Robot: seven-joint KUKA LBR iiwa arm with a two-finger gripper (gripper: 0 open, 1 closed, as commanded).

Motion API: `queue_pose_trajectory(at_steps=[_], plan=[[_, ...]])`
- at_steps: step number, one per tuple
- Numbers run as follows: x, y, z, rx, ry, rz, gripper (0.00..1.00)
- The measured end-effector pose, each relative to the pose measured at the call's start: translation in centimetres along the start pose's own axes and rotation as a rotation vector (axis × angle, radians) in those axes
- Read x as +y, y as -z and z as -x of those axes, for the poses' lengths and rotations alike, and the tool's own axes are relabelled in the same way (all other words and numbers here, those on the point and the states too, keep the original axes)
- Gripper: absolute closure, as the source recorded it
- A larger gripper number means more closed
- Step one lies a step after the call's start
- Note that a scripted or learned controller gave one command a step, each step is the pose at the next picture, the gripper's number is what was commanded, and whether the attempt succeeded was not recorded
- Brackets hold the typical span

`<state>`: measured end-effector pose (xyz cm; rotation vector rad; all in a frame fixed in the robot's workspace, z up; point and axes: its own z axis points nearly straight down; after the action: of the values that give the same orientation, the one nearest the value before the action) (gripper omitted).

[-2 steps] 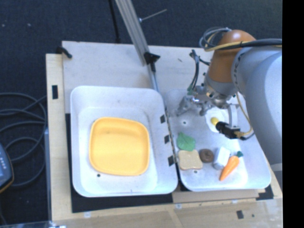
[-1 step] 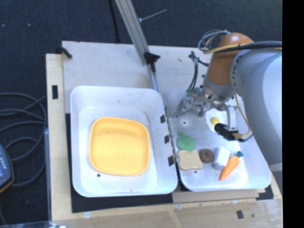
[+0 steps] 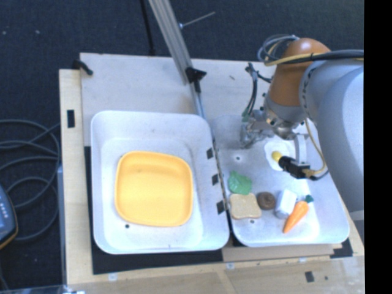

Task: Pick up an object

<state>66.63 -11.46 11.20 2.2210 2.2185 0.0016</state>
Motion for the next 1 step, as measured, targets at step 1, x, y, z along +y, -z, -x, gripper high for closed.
queue_pose_trajectory(at_steps=[1], plan=[[0.85,4.66,-0.25,0.001,0.001,0.002,1.00]])
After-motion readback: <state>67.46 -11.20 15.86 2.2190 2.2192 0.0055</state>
